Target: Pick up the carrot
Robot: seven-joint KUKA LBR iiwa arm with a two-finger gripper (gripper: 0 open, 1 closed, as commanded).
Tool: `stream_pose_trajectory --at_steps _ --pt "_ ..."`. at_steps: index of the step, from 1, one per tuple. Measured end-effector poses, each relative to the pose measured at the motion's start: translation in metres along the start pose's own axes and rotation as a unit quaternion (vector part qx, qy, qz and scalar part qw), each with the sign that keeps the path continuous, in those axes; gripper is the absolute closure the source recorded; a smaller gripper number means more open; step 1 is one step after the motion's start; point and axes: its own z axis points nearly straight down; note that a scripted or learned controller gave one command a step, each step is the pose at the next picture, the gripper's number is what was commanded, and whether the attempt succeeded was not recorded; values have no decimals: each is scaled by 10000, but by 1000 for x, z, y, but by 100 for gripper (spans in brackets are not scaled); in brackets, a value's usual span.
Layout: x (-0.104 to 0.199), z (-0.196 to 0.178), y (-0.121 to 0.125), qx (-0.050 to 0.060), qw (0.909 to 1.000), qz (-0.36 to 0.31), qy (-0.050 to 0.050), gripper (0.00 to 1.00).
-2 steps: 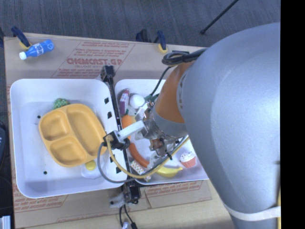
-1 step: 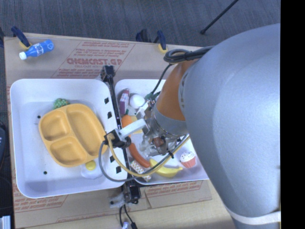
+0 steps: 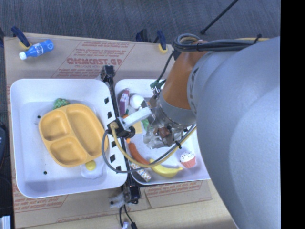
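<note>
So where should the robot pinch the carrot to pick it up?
Probably around the middle of the carrot, from straight above, with one finger on each long side. It lies flat and slanted in the right bin, long and thin, so across is its narrowest grip. The banana crowds its lower end, and the gripper hangs just beside it.

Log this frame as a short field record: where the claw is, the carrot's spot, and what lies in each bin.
arm: grey with orange band, reaching in from the right over the right bin
claw: low over the middle of the right bin; finger state unclear
carrot: lying in the right bin near its left wall, below-left of the claw, not gripped
right bin, other items: banana, cupcake, egg
left bin: yellow divided plate, fried egg, green item
outside the bins: blue bottle
</note>
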Motion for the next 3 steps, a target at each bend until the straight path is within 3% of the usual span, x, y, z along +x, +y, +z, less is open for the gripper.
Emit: stream_pose_trajectory --at_steps 1,2,3 --pt "12 59 -62 4 9916 -1292 -21 100" --pt "7 -31 -12 -2 9989 -467 0 100" --pt "15 55 -75 -2 10000 17 -25 100"
